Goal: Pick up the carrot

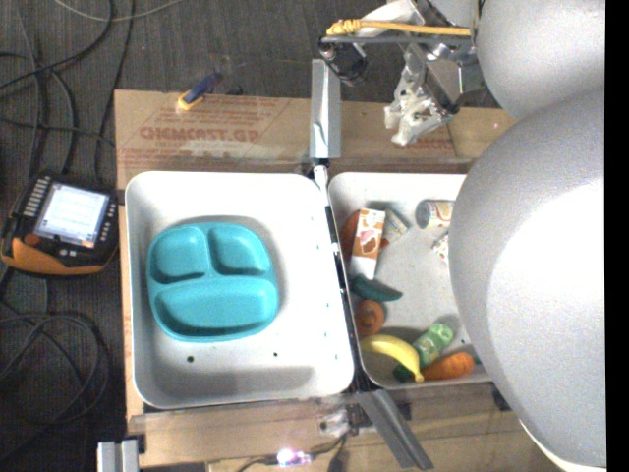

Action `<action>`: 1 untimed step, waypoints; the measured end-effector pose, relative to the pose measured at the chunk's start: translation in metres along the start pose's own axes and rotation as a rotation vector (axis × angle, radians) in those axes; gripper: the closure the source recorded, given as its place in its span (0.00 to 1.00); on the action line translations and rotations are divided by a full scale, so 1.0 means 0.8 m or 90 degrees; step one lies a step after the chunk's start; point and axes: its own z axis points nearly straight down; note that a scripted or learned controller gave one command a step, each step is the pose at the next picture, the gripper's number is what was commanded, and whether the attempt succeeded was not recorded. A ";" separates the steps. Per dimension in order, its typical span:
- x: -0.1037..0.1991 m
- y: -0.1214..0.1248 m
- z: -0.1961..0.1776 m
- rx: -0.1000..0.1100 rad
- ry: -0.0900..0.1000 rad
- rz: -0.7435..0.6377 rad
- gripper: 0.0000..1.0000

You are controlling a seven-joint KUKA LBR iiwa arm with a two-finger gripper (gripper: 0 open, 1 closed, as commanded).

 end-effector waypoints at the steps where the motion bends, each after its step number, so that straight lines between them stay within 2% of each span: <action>1: -0.043 0.123 0.208 0.001 0.001 0.017 1.00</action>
